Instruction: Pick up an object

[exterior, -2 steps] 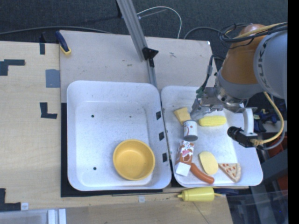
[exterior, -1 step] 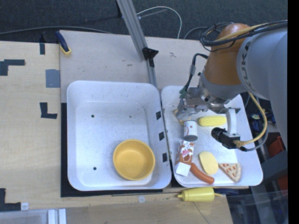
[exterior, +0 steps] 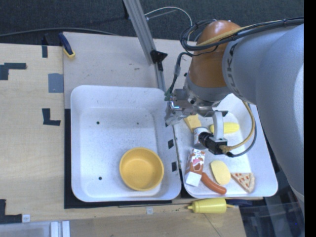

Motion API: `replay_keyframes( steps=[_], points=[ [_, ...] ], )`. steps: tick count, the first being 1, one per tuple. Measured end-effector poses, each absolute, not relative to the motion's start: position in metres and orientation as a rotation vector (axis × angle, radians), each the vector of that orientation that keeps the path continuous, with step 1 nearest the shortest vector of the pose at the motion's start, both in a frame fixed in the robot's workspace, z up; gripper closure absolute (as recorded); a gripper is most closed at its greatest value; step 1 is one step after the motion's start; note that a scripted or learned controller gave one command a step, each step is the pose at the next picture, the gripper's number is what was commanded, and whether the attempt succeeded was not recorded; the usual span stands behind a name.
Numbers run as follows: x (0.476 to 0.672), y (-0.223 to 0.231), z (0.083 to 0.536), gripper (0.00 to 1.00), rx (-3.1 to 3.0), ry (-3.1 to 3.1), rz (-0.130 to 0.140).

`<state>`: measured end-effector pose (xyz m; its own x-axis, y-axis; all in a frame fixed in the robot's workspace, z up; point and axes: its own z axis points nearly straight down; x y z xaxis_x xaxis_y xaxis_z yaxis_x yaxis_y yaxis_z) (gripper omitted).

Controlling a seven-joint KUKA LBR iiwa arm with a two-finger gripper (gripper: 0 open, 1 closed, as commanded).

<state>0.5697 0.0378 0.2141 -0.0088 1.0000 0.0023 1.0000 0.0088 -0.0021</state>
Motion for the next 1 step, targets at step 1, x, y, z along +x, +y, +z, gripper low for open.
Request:
replay_keyframes(
  steps=[1],
  points=[
    [0.5823, 0.0934, 0.2272, 1.00, -2.211, -2.230, -0.002]
  ],
)
